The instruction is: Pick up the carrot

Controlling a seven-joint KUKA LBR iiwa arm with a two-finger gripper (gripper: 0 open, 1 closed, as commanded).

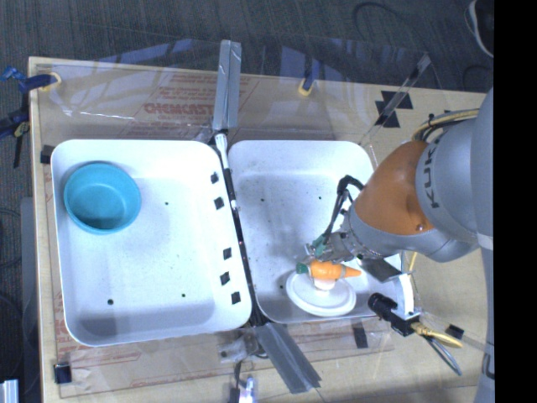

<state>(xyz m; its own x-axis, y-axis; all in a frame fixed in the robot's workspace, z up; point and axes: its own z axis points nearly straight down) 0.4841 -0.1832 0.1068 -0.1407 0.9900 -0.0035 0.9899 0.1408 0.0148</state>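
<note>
The carrot (334, 269) lies in the right bin (277, 175), near that bin's front right corner, resting on top of a small white object that sits on a white plate (304, 296). The carrot is orange with a green leafy end pointing left, and it lies roughly level, its narrow tip pointing right.

The gripper (329, 246) is low in the same bin, just above and behind the carrot in this view, with its tip at the carrot's green end. Whether it touches the carrot cannot be told, nor how its grasping parts stand, since the wrist hides them. The grey arm (457, 183) with its orange band (394, 196) comes in from the right, over the bin's right rim.

In the left bin (168, 259), a blue bowl (102, 196) sits upright in the back left corner, well apart from the carrot. Both bins rest side by side on the table (126, 91), which is covered with a clear sheet.
</note>
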